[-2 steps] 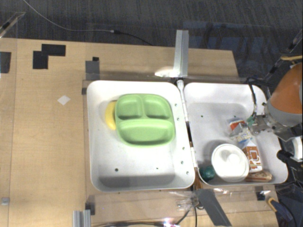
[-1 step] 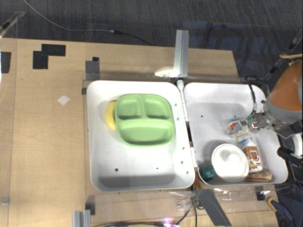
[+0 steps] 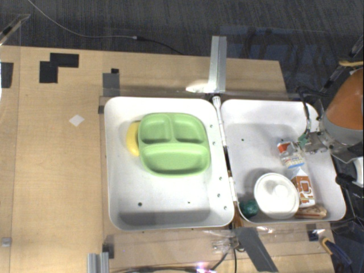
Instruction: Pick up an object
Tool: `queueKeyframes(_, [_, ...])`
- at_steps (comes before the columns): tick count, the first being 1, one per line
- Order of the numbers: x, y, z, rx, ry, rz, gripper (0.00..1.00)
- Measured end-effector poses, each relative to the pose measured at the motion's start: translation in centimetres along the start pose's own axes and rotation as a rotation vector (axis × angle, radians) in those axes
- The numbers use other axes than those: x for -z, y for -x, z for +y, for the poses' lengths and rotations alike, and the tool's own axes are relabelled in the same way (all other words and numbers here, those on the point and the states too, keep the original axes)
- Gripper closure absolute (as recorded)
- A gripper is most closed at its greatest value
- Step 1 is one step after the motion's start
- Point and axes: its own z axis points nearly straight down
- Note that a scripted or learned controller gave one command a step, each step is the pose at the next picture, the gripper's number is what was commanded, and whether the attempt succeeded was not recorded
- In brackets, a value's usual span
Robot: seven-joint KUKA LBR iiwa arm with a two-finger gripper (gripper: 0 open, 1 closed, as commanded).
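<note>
In the right bin (image 3: 256, 118), a small red-and-white packet (image 3: 289, 154) lies near the right wall. Below it are an orange-and-white carton (image 3: 304, 190), a white round bowl (image 3: 276, 194) and a dark green ball (image 3: 248, 209). A brown stick-like piece (image 3: 313, 212) rests at the bin's front right corner. My gripper (image 3: 309, 140) hangs low at the right wall, just right of and above the packet; nothing is seen held in it. The left bin (image 3: 119, 198) holds a green divided plate (image 3: 172, 143) with a yellow object (image 3: 132, 139) partly hidden under its left edge.
A metal post (image 3: 218, 64) stands behind the seam between the bins. The arm's orange band (image 3: 348, 104) rises at the right edge, over cables. The wooden bench (image 3: 51, 169) stretches out to the left of the bins.
</note>
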Motion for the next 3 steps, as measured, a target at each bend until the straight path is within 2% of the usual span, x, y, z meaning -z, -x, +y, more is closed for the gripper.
queueKeyframes(1, [7.2, 0.8, 5.0, 0.036, -0.007, 0.005, 1.0])
queueKeyframes(2, [9.3, -2.7, 5.4, 0.07, -0.008, 0.007, 1.0])
queueKeyframes(3, [10.9, -11.1, 6.3, -0.102, -0.01, 0.008, 1.0])
